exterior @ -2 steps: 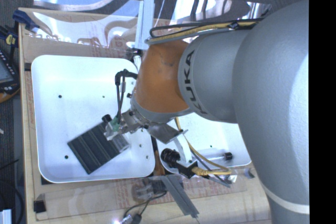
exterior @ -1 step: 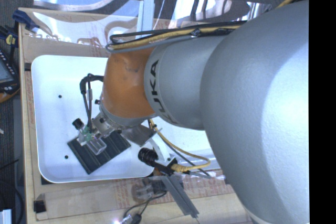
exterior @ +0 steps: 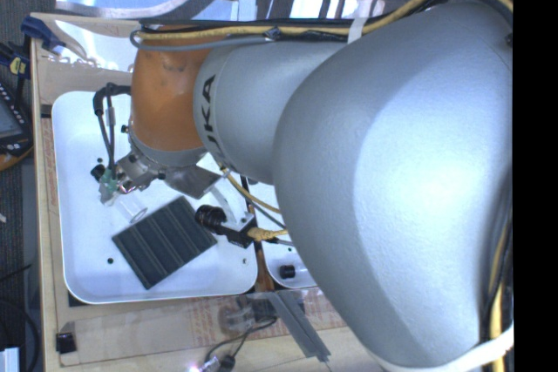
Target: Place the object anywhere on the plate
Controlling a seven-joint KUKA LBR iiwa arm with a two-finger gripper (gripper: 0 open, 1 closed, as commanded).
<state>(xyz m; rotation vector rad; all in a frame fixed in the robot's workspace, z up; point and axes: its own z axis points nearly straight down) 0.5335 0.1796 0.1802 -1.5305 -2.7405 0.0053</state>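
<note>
The big grey arm (exterior: 375, 152) leans over the left white bin (exterior: 74, 213). A dark ribbed slab (exterior: 164, 242) lies flat in that bin, just below the orange band (exterior: 166, 100).

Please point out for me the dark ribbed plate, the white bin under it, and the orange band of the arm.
dark ribbed plate (exterior: 165, 241), camera view, middle of its ribbed top.
white bin (exterior: 74, 187), camera view, bare floor near its left wall.
orange band (exterior: 166, 100), camera view, its lit middle.
</note>
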